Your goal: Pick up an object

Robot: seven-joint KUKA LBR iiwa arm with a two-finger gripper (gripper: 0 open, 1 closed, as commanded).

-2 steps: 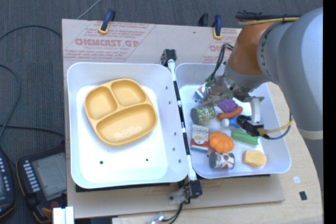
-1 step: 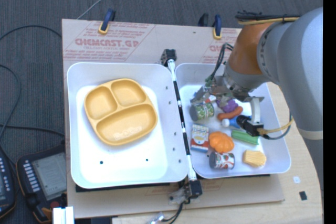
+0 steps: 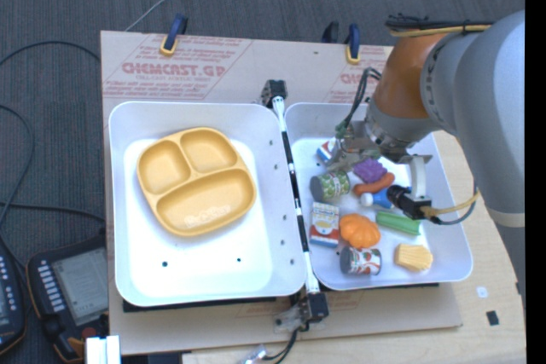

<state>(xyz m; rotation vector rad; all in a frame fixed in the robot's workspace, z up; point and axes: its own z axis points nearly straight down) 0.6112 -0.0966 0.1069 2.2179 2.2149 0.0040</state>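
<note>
Step in hand: you are in the reach-and-descend part of the pick; judging by how things lie, nothing has been lifted out of the right bin (image 3: 452, 268) yet.
Arm: your grey arm (image 3: 478, 81) enters from 3 o'clock, its orange band (image 3: 401, 85) sitting over the bin's 12 o'clock edge.
Left bin: the left bin (image 3: 136, 268) carries a yellow divided plate (image 3: 196, 181), well apart from the work.
Right bin clutter: from the bin's centre, an orange toy (image 3: 359, 230) lies at 6 o'clock, a green block (image 3: 398, 223) at 4 o'clock, a yellow wedge (image 3: 414, 257) at 5 o'clock, a small can (image 3: 360, 261) below the orange toy.
Likely targets: a purple piece (image 3: 371, 172) and a green jar (image 3: 331, 185) lie just beside the tool, the jar toward 8 o'clock of it.
Gripper: your gripper (image 3: 351, 151) hangs low over the bin's 11 o'clock quarter. You cannot tell from here how far apart it stands, nor whether it touches or holds anything.
Next move: you need a clean close on one piece, then a straight lift; the crowding could let a neighbour be nudged or pinched along.
</note>
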